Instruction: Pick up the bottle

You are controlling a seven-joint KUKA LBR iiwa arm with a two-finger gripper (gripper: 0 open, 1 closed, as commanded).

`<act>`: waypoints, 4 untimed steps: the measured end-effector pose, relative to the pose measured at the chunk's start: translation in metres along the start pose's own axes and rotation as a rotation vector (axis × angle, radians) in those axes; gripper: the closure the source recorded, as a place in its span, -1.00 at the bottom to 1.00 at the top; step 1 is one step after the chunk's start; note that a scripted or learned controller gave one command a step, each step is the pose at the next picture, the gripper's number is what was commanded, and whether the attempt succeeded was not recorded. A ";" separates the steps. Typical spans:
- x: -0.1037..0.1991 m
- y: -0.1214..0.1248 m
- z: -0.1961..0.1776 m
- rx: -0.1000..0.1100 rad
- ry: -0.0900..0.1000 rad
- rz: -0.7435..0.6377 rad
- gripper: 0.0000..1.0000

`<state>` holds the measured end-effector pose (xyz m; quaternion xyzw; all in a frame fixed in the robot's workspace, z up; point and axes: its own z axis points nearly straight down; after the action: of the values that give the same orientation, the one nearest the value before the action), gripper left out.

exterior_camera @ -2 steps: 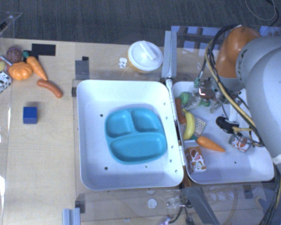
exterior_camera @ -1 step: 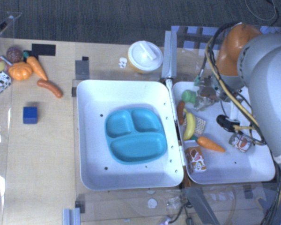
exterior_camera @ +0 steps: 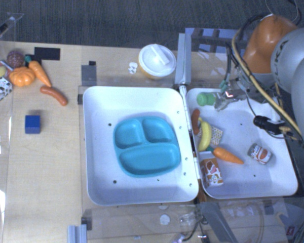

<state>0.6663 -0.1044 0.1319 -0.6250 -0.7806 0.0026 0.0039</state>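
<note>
Look at the right bin [exterior_camera: 273, 186]. Your gripper [exterior_camera: 224, 101] is down at its far left corner, right beside the green bottle [exterior_camera: 204, 99] lying there. You cannot tell if the gripper is wide or narrow. Nearby lie a banana [exterior_camera: 205, 135], a carrot [exterior_camera: 227, 156] and a small can [exterior_camera: 259, 154]. The left bin [exterior_camera: 99, 135] holds a blue tray [exterior_camera: 147, 145].

The bench [exterior_camera: 50, 176] is pale wood. Both bins are white; the left bin [exterior_camera: 96, 186] carries a sky-blue tray [exterior_camera: 147, 146]. In the right bin [exterior_camera: 278, 184] lie a green bottle [exterior_camera: 206, 99], a yellow banana [exterior_camera: 205, 135], an orange carrot [exterior_camera: 228, 156]. At nine o'clock sits a blue cube [exterior_camera: 33, 124].
</note>
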 end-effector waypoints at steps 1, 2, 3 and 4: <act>-0.045 -0.012 -0.018 -0.011 -0.006 -0.229 1.00; -0.045 -0.012 -0.018 -0.011 -0.006 -0.229 -1.00; -0.004 0.002 0.038 -0.004 -0.015 -0.217 -1.00; -0.003 0.003 0.030 -0.009 -0.017 -0.220 1.00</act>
<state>0.6693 -0.1071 0.1021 -0.5353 -0.8446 0.0039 -0.0053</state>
